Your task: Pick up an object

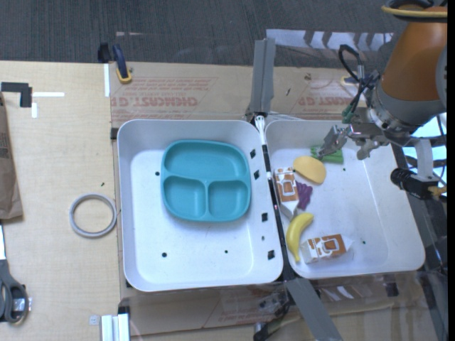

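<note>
orange band (416,55) of the arm: topmost item and closest to the lens, entering from your right, grey wrist below it.

gripper (349,146): over the far part of the right bin (398,212). you can see the two fingers spread apart with white bin floor showing between them; nothing is held.

green item (334,155): just under the finger nearer the bin divider, partly covered by it, so its shape is hard to tell.

yellow rounded object (310,169): just beside the green item, on the near side, lying free.

small orange-and-white carton (286,185): against the bin's inner wall, touching the purple item (305,195) beside it.

banana (298,235): nearer you, curved, lying along the inner wall.

second carton (325,247): touching the banana's lower end, close to the near rim.

left bin (142,247): holds a teal divided plate (206,180), three compartments, flat on the floor.

grey post (261,77): upright at the far end of the joint between the bins.

bench to your left: tape ring (92,214) well apart from the bins, blue-and-yellow clamp (121,64) at the far edge, brown paper bag (8,162) and scissors (11,300) cut off at the frame edge.
</note>
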{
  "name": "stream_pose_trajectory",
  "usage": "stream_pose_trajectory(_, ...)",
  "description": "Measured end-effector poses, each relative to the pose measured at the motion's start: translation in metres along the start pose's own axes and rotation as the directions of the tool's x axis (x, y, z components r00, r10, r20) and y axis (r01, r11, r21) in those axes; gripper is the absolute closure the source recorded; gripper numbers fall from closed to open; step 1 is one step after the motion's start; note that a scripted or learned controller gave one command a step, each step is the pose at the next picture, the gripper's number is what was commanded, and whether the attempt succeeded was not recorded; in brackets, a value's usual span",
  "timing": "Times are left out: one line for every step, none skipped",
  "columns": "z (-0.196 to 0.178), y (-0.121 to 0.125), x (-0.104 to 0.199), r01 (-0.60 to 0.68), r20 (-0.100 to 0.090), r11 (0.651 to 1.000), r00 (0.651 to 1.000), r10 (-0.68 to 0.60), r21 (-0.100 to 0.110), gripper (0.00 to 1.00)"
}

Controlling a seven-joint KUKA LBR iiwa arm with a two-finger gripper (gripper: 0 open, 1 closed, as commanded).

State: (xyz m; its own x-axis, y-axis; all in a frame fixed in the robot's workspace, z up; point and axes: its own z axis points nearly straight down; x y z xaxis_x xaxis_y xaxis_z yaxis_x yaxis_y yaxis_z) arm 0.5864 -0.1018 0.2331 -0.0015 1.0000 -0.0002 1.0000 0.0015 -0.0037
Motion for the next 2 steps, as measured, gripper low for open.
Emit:
stream_pose_trajectory(0.051,0.037,-0.037,0.371,0.002,0.929,0.929,-0.371,-0.003,0.00)
stream_pose_trajectory(0.129,0.075,-0.026,0.166,0.005,0.986,0.986,-0.166,-0.012,0.00)
